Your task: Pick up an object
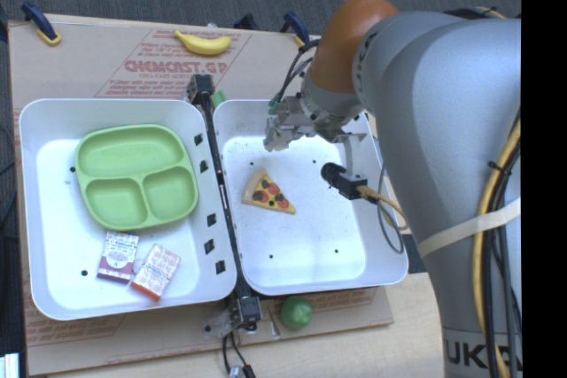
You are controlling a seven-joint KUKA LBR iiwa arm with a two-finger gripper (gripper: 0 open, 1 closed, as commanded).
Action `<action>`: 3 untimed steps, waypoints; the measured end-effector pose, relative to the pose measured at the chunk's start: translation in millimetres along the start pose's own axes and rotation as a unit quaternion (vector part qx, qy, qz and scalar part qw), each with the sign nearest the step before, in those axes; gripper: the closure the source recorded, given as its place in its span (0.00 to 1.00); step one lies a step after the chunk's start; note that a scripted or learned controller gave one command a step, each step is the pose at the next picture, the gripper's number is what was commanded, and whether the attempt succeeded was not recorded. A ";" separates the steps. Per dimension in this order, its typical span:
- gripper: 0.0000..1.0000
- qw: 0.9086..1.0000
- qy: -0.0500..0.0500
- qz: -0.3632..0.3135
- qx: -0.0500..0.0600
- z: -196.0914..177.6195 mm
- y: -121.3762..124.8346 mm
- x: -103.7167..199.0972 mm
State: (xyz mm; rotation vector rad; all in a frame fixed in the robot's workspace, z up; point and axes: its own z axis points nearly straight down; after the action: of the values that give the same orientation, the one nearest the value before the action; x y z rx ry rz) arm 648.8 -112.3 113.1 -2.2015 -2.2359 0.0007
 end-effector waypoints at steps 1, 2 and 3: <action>1.00 1.000 0.000 0.004 -0.002 -100.1 9.3 81.2; 1.00 1.000 -0.002 0.005 0.001 -77.9 -65.3 61.3; 0.00 1.000 -0.002 0.005 0.000 -78.1 -65.1 61.5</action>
State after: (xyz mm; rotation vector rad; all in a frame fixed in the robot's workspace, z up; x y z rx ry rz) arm 582.9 -52.0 191.5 -2.2139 -2.2261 0.0049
